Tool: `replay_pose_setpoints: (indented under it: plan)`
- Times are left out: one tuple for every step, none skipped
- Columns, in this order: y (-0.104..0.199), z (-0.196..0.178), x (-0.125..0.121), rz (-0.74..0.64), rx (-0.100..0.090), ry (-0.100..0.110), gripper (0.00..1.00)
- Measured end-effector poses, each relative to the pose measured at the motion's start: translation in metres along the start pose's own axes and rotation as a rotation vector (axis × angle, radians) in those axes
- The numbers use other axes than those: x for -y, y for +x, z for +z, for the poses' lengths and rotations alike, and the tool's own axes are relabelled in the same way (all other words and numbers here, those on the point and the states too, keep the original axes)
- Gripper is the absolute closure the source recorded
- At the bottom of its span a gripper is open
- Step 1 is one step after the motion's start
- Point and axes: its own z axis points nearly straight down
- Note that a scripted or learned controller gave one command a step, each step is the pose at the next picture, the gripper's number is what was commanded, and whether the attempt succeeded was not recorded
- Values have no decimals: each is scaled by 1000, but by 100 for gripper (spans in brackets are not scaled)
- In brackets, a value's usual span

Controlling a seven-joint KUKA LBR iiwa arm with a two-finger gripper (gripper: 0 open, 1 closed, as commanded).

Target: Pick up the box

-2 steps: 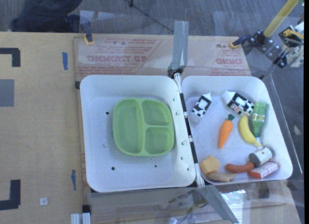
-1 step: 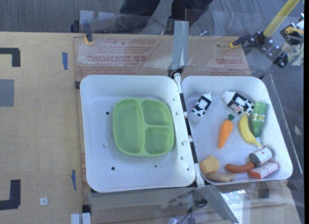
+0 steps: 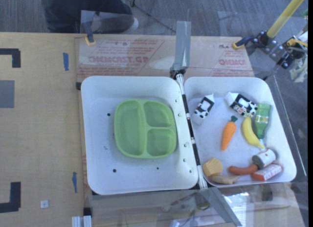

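The box [image 3: 267,172] lies in the right bin's [image 3: 281,123] front right corner, long axis along the front edge; I cannot tell my end effector's opening.

Bench [image 3: 34,138]: light wood top, w/ black corner marks and blue tape bits on left part. Two shallow white bins sit directly on it, side by side, touching at the middle. Left bin [image 3: 98,172] and right bin [image 3: 279,123] approx. same shape, rounded corners. Far side of the bins: clear sheet w/ reddish lettering [image 3: 117,58] lying flat on bench, its near edge at the bins' far rims. Grey upright post [image 3: 182,45] at far edge, btwn the two bins. Small orange clamp [image 3: 89,39] at sheet's far-left corner.
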Motion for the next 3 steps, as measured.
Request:
replay_pose_setpoints:
  plan:
    - [16, -96, -6, 77, -67, -50, 100]
    - [50, 18, 75, -181, -57, -53, 100]
    - [106, 126, 130, 46, -63, -46, 100]
